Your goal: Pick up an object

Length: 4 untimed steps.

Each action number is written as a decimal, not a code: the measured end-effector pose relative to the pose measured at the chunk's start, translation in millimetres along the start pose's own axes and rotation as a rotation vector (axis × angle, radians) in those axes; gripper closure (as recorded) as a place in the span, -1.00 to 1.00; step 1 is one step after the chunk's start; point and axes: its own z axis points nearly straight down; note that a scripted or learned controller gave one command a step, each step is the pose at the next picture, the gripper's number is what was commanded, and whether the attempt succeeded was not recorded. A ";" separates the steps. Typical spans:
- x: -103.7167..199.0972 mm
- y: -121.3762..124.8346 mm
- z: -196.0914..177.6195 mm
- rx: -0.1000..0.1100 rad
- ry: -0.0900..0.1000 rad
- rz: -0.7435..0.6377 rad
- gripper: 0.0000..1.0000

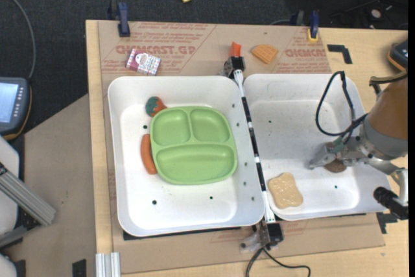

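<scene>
- One small brown object [335, 167] lies in the right bin [285, 91], under the gripper [329, 159]; whether the fingers are apart or closed on it, I cannot tell.
- Step in hand looks like the grasp; next comes a straight lift.
- Beige slab [285, 191] sits nearby; the bin's middle offers open room.

Two white bins sit side by side on the table [194, 42]. The left bin [130, 191] holds a green divided plate [192, 144], with an orange carrot-like piece [148, 156] along its left edge and a small green and red item [155, 105] at its upper left corner. The right bin [292, 100] holds a beige bread-shaped piece [285, 191] near its lower left corner. The claw [332, 161] reaches in from the right of the frame, low over a brown item [336, 167]. A pink packet [143, 61] and an orange cracker [264, 53] lie on the table above the bins.
</scene>
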 end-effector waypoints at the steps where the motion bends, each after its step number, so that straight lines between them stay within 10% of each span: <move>1: -27.8 61.6 -54.2 -0.005 0.000 -0.002 -1.00; 2: 28.6 32.8 -4.5 -0.002 0.000 -0.002 -1.00; 3: -16.6 108.4 -14.5 -0.002 0.002 -0.001 -1.00; 4: -7.5 66.1 -1.7 0.010 0.008 0.002 -1.00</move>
